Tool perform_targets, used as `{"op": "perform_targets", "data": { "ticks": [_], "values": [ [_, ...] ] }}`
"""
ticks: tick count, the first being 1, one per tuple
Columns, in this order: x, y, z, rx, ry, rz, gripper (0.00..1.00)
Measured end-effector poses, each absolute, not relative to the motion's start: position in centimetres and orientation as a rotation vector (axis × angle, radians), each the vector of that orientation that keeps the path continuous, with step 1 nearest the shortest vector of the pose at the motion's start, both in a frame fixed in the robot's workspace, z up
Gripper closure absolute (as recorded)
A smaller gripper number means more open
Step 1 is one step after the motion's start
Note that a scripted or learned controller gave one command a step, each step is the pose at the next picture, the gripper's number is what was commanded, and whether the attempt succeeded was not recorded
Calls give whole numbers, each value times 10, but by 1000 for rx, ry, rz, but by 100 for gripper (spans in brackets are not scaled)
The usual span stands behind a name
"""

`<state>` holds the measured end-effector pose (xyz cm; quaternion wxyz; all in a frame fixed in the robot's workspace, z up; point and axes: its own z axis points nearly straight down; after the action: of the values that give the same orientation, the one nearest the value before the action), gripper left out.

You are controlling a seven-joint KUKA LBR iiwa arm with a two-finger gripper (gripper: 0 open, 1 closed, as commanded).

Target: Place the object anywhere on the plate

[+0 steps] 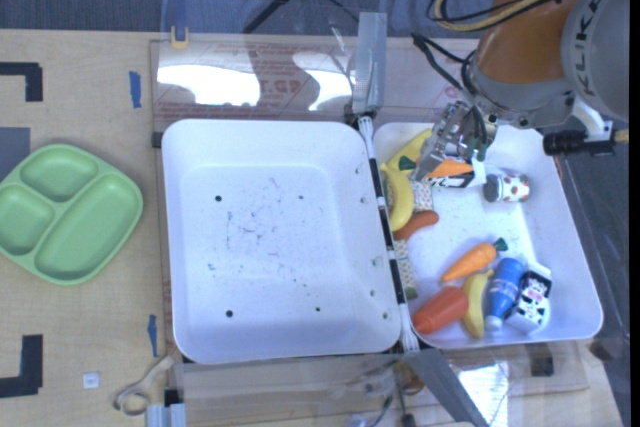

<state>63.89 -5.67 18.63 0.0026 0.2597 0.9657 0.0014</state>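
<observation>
Pincer [452, 158] over right bin [578, 255], grip state unclear. Glossy plastic carrot [470, 261] below it; curved banana [398, 193] left. Green three-part plate [68, 211] far left on worktop [90, 75].

The arm [560, 25] was cut off by the right edge. Beneath the gripper [450, 155], part of a banana [400, 195] was hidden; the finger gap could not be told.

Gripper [447, 158] over right bin [580, 265] — green plate [68, 213] far left.
</observation>
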Motion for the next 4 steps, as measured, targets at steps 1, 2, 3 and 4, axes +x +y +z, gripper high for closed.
{"op": "perform_targets", "data": {
  "ticks": [1,2,3,4],
  "values": [
    [647,13,186,1124,2928,4,100],
    [644,19,186,937,2995,2,100],
    [618,39,185,1454,2785,1,100],
    [632,90,185,1790,2579,2,100]
  ]
}}
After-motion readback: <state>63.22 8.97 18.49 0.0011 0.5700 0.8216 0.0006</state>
